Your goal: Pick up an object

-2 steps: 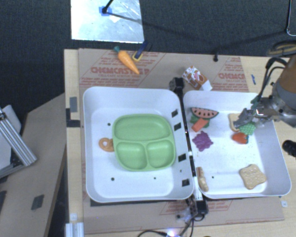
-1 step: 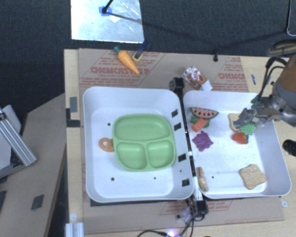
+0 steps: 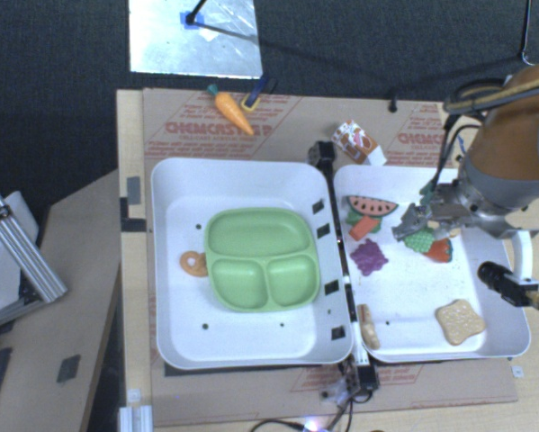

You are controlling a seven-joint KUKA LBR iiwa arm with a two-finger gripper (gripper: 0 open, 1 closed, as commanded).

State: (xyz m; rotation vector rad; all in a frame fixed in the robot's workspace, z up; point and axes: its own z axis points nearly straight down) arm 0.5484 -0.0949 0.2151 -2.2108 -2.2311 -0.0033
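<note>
Green-and-red toy [image 3: 428, 244] under the end effector [image 3: 413, 224] in the right bin [image 3: 503, 340], finger opening impossible to tell.

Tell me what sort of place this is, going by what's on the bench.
Probably a robotics lab's pick-and-place test bench. A robot arm reaches over two white bins holding toy food, such as a watermelon slice, and a green divided plate, with cardboard underneath.

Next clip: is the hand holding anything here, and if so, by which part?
It cannot be told. The hand sits low in the right bin, right over a green toy, but a grip on it isn't visible.
</note>
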